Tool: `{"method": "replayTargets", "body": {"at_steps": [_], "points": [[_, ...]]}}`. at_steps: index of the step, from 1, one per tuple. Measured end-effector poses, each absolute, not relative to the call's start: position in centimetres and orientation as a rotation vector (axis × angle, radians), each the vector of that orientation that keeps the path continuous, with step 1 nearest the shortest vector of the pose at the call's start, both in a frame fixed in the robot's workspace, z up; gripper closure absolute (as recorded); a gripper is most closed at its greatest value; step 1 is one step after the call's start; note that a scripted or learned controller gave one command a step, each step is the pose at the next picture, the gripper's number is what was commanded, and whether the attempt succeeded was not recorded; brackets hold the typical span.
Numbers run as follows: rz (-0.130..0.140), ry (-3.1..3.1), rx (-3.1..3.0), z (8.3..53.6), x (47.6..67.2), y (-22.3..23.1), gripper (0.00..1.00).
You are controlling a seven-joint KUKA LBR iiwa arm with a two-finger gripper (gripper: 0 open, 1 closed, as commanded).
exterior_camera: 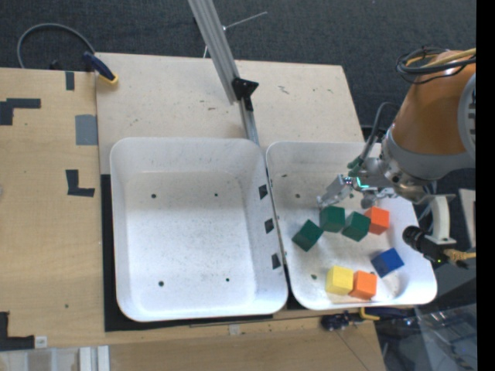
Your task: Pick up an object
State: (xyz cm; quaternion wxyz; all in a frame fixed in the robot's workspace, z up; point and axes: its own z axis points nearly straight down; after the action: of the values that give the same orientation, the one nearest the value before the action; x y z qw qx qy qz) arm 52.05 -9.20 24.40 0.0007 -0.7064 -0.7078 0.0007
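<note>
Blocks [344,226] in right bin [298,161], beside left bin [131,157]

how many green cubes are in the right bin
3. One green cube lies toward the bin's middle, one just below the gripper, one beside an orange cube. The arm may hide others.

the arm [433,122] was a thick rounded body, orange across its upper shell and grey below toward the wrist. black cables looped over the top of the orange part. the hand [338,197] at its end was small, of silvery metal with dark parts, and a spot of green-blue light glowed on it.
</note>
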Motion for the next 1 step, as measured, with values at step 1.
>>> {"method": "replayTargets", "body": {"at_steps": [1], "points": [[0.009,-2.219,-2.216,18.17,52.55,-9.02,0.00]]}}
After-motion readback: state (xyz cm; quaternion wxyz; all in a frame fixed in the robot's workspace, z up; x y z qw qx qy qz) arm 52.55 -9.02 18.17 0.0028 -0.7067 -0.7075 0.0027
